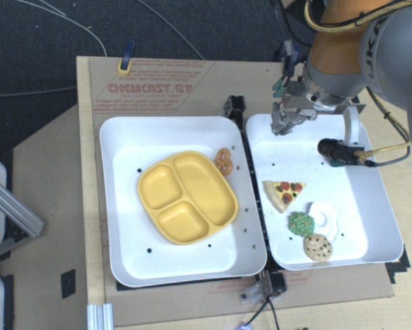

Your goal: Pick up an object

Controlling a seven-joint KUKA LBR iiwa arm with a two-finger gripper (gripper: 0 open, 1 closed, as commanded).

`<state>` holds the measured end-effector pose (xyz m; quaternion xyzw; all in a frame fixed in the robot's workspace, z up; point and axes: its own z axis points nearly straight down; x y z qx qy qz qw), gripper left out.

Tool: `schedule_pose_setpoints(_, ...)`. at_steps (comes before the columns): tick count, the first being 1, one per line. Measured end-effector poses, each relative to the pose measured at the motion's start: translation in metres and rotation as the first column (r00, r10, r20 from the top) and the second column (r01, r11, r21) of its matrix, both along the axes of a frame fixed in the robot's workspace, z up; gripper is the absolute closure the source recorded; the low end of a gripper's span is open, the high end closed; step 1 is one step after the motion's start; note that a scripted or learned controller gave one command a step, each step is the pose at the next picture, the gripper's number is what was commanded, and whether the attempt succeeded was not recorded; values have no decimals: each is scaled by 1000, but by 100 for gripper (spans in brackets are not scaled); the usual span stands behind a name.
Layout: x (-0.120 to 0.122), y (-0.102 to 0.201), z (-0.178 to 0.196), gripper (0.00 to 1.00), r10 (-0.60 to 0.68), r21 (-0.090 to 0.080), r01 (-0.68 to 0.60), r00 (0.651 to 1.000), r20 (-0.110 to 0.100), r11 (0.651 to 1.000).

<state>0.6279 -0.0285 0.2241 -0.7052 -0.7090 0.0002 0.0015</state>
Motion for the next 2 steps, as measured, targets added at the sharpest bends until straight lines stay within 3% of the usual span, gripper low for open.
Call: schedule_pose_setpoints(2,8,118,-11,100,1,1,-1,1000,5,1000)
